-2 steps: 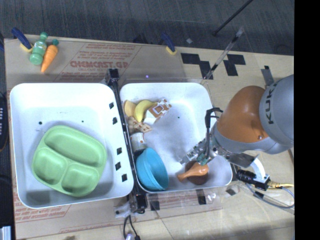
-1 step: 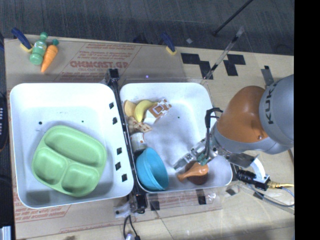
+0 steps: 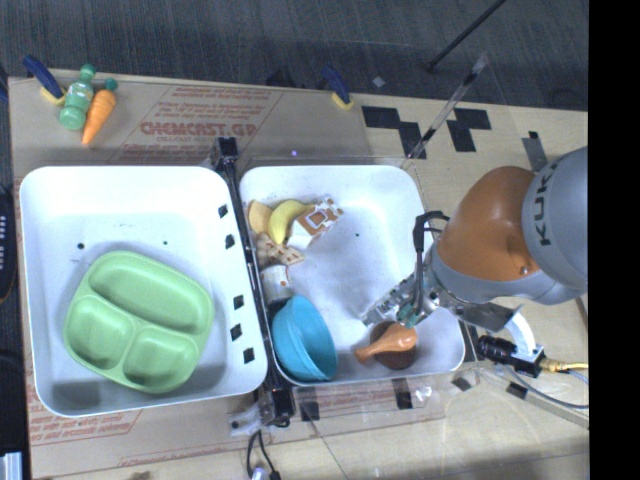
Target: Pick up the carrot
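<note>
Carrot (image 3: pixel 98 115) lies outside both bins, on the brown bench board (image 3: pixel 180 118) at far upper left, tip pointing down-left, green top touching a green toy bottle (image 3: pixel 75 101) just beside it. Nothing grips it. Gripper (image 3: pixel 400 311) is well apart from it, low in the right bin (image 3: pixel 370 183) near the bottom right corner, just above a brown drumstick toy (image 3: pixel 388 342); can't tell if the claw is open or closed, too small and cluttered. Grey arm with orange band (image 3: pixel 485 238) reaches in from the right. Same bin has a blue bowl (image 3: pixel 302 338) at the bottom left, a banana (image 3: pixel 283 218) and small brown-white pieces (image 3: pixel 320 218) at the top left. Left bin (image 3: pixel 60 193) holds a green divided plate (image 3: pixel 140 318).
</note>
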You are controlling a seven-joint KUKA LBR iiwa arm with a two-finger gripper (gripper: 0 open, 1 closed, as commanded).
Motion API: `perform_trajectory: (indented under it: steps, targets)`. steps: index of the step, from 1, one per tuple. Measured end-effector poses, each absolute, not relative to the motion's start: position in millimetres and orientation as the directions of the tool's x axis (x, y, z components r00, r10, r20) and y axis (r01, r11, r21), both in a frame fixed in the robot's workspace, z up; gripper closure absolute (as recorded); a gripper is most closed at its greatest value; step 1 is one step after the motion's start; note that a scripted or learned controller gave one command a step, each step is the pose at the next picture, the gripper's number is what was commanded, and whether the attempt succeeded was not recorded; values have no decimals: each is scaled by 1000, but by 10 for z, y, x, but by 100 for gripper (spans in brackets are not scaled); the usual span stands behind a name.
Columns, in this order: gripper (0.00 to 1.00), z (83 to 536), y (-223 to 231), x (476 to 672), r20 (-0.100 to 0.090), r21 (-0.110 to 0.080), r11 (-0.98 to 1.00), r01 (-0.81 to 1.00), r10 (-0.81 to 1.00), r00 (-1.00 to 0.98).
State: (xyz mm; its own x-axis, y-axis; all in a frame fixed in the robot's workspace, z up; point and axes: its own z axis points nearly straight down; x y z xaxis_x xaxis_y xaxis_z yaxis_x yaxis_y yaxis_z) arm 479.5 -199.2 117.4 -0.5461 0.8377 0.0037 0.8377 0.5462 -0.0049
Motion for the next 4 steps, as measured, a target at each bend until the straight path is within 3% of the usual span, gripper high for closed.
perform_trajectory:
  steps: [1, 2, 3, 4]
  targets:
    - [0, 1173, -1991, 4795, 4, -5, 546, 838, 838, -546]
    - [0, 948, -2105, 4785, 2, 0, 305, 952, 952, -305]
    - [100, 1053, -2092, 4800, 4, -2, 316, 949, 949, -316]
    - [100, 1150, -2088, 4808, 4, -4, 324, 946, 946, -324]
